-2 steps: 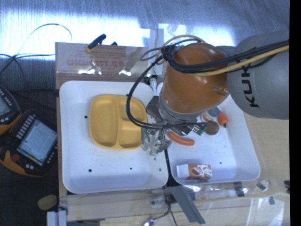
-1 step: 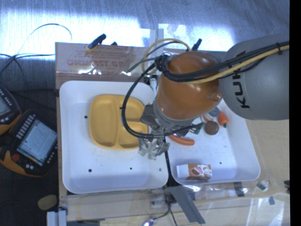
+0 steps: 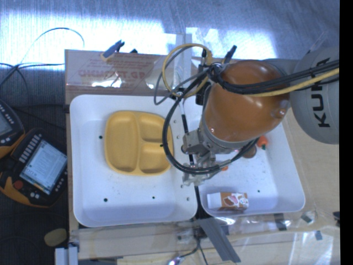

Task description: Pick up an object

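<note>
A yellow divided tray (image 3: 138,142) lies in the left white bin (image 3: 88,203), in its upper middle. A small brown and white carton (image 3: 234,201) lies flat near the front wall of the right bin (image 3: 287,197). A small orange-red object (image 3: 263,142) peeks out beside the arm's wrist in the right bin. The arm's big orange band (image 3: 242,106) hangs over the right bin's left half, and my gripper (image 3: 199,169) points down below it, close to the wall between the two bins. The wrist hides what lies under it.
A brown cardboard sheet (image 3: 110,70) with a clip lies behind the left bin. A teach pendant (image 3: 33,167) rests on the left outside the bins. Black and yellow cables (image 3: 176,93) loop from the wrist over the bins' divider.
</note>
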Motion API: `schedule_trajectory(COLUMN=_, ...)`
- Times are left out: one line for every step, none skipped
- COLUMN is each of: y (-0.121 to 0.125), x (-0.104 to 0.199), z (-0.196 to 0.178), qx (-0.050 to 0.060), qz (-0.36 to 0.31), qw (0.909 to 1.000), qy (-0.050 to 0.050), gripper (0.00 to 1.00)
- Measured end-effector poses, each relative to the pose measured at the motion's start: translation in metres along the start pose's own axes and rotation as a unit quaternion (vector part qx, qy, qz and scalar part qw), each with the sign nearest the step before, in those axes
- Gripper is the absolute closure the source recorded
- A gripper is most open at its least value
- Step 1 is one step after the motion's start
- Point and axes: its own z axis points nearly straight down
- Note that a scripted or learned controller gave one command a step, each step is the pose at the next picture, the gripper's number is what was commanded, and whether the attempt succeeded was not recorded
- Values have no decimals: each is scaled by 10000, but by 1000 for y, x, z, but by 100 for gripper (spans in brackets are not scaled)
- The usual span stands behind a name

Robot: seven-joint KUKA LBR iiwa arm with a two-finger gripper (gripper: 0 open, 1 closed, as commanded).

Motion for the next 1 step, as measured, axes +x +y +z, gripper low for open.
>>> schedule_trajectory(y=-10, x=-7, z=-18, qx=-9, qz=-1322, qw=9912, qy=-6, gripper=100)
